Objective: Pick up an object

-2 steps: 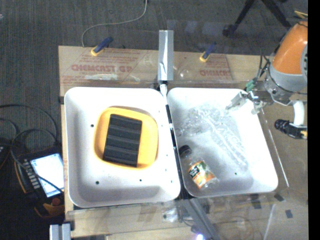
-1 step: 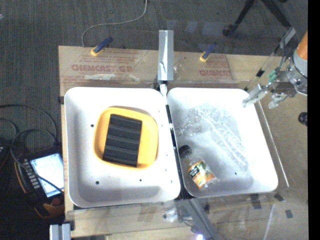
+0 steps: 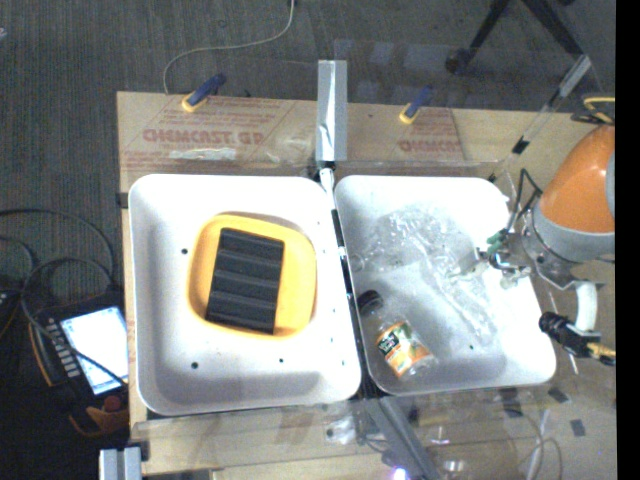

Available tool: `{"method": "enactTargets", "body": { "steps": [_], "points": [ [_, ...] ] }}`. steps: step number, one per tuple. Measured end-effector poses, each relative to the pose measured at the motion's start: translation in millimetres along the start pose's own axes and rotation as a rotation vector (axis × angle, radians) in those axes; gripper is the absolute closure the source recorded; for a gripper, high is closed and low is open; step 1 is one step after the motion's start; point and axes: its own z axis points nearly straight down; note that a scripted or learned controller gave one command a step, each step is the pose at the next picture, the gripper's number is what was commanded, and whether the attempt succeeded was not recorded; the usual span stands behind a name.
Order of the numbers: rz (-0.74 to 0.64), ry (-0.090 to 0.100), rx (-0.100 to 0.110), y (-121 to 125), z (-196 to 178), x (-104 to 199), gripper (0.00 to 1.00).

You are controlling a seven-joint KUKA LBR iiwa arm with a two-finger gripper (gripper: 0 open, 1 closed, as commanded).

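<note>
Probably light and slick, the small black-capped juice bottle with orange label [image 3: 397, 340] lies sideways; pinch your gripper [image 3: 505, 258] across its body.

Both bins are white: the left bin [image 3: 160, 368] and the right bin [image 3: 520, 363]. In the left one lies a yellow-orange tray [image 3: 205, 253], and on it a black ribbed block [image 3: 246, 279]. In the right one lies a small bottle [image 3: 396, 342] with a black cap and an orange, green and white label, beside clear, shiny crumpled plastic [image 3: 430, 253]. The arm [image 3: 585, 193] is orange and grey. The bench [image 3: 200, 138] is light brown with faded red letters. Two clamps [image 3: 203, 91] are blue and yellow.
</note>
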Motion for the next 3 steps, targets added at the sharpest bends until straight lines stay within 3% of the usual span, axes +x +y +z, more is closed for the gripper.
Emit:
{"method": "enactTargets", "body": {
  "steps": [1, 2, 3],
  "points": [
    [0.071, 0.003, 0.025, 57, -43, 82, 0.0],
    [0.131, 0.003, 0.027, 73, -49, 87, 0.0],
    [0.041, 0.005, 0.029, -13, -22, 115, 0.0]
  ]
}}
